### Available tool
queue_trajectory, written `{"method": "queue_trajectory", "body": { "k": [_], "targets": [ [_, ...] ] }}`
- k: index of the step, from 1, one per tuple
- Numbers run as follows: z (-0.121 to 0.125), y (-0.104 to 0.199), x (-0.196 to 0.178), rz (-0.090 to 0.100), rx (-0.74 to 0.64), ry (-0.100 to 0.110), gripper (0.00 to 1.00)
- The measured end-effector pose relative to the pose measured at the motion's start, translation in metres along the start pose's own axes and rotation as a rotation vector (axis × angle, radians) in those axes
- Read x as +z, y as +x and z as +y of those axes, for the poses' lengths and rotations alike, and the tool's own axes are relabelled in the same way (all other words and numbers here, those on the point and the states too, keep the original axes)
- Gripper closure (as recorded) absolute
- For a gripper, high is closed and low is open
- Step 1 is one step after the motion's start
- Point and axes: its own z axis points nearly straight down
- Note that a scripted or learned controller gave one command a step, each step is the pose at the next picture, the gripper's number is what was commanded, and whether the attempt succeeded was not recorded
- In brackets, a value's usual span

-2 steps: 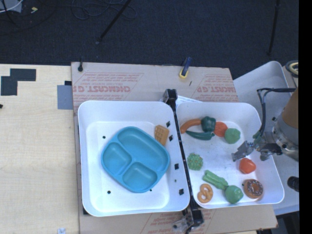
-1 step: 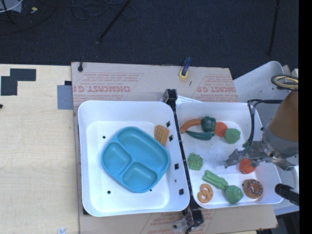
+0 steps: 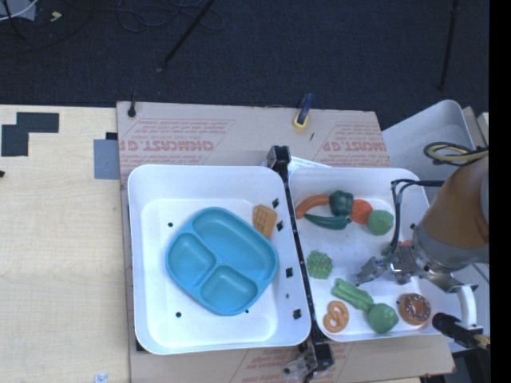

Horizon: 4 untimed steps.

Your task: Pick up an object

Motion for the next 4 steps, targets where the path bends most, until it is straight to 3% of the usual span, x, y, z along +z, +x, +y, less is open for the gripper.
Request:
{"method": "queue_trajectory", "body": {
  "k": [1, 3, 4],
  "targets": [
    [0.000, -0.002, -0.013, -0.001, 0.007, -0.002, 1.00],
    [0.006, -0.004, -0.137, -0.004, 0.000, -0.010, 1.00],
    [0.006, -0.004, -0.136, -0.003, 0.001, -0.006, 1.00]
  ]
}}
